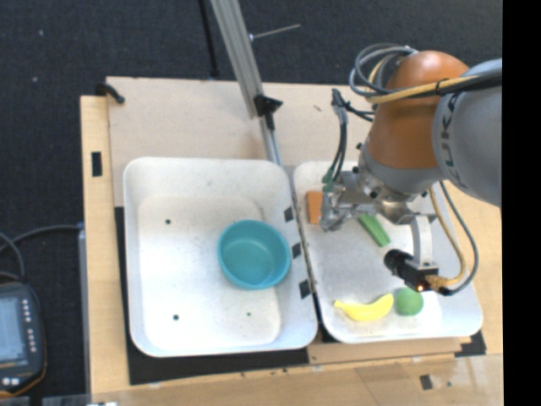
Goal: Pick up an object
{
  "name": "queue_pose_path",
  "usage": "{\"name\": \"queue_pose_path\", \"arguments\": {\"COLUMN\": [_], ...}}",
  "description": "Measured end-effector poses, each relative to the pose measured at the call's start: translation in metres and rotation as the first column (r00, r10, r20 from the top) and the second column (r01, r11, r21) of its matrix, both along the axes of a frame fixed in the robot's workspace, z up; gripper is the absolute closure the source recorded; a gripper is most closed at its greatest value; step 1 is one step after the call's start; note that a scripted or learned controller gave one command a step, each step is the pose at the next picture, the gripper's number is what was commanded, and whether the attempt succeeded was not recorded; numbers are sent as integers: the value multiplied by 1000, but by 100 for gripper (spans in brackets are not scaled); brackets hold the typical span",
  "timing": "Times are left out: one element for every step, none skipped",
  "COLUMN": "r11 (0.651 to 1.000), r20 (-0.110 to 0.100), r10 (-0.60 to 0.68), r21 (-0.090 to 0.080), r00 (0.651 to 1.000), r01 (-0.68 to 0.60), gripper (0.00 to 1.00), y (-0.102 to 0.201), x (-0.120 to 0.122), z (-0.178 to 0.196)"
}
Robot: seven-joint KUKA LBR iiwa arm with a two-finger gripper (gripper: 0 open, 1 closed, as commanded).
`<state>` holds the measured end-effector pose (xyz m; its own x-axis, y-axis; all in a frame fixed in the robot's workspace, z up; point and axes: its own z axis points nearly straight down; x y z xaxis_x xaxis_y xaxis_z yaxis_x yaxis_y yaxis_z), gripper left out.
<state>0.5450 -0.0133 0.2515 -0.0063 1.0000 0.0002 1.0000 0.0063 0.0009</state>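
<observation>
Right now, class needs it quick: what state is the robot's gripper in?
Gripper: low over the right bin, beside an orange object; whether it is open or shut cannot be told.

Robotics lab, grey industrial arm with orange band [423,100] over a plain fibreboard bench [186,117], two shallow white plastic bins [152,184] side by side, slanted aluminium camera pole [237,41], handheld control pendant [17,332], dark carpet floor [84,24]
</observation>
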Motion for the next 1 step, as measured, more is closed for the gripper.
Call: {"name": "queue_pose_path", "arguments": {"r11": [1000], "r20": [-1], "r10": [1], "r21": [1], "r00": [1000], "r01": [-1], "gripper": [100], "y": [52], "x": [-6], "z": [-13]}}
